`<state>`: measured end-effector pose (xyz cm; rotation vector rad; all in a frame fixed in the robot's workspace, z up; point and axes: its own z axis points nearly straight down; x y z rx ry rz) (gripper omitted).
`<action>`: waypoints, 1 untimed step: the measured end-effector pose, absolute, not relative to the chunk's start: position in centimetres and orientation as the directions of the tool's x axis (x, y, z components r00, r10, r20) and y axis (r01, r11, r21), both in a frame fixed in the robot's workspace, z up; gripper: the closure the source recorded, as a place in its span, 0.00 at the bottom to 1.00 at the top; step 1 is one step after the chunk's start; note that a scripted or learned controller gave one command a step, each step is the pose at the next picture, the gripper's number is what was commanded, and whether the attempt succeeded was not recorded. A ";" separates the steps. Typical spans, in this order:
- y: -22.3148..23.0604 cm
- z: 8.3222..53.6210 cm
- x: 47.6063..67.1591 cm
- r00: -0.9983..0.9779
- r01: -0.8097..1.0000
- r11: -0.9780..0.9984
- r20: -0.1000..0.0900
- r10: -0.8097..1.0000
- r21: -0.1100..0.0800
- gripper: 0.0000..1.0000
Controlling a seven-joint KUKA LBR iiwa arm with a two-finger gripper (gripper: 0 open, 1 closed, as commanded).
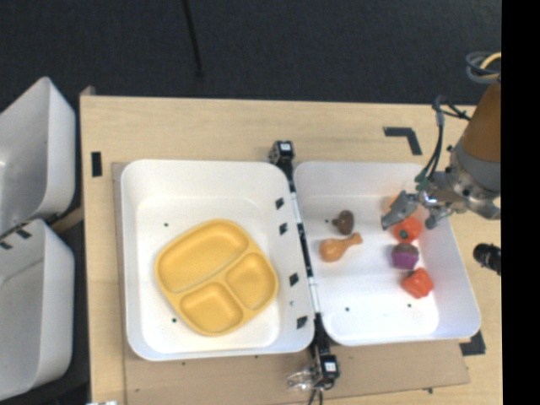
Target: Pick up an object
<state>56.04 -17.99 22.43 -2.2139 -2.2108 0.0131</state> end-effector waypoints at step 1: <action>-17.9 23.0 56.3 -0.002 1.000 0.002 0.001 1.000 -0.005 0.00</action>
